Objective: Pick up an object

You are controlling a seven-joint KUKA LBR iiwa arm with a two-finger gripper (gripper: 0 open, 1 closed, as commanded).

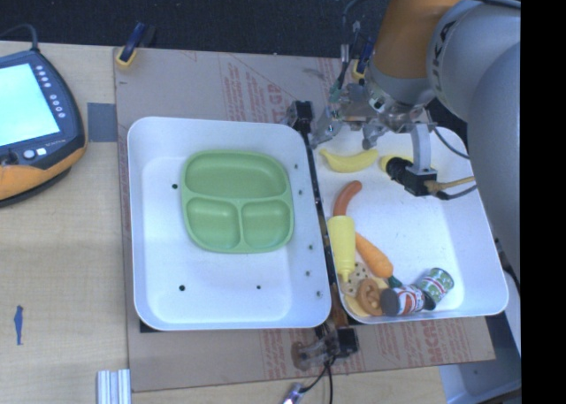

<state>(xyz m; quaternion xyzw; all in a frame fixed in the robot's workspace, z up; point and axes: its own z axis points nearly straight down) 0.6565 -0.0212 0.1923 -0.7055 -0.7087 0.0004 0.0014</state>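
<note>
Hovering at the upper edge of the right bin, the gripper is seen above a yellow banana; its two fingers are spread apart and nothing is held between them. The banana lies just below the fingertips, in the upper left corner of that bin, its long axis running left to right across the frame with a slight curve, ends turned upward.

Below the banana a red sausage is set on a slant, pointing upper right to lower left. A yellow corn cob lies nearly vertical in the frame, along the bin's left wall. An orange carrot slants from upper left to lower right beside it. Two small cans and a round cracker-like piece are crowded at the lower edge.

In the left bin a green divided plate is placed, smooth, with three compartments.

Both bins are shallow, white and glossy, set on a brown cardboard sheet over a pale wooden bench. A handheld control pendant with a lit screen is noted at the far left. A dark floor is seen along the top of the frame.
</note>
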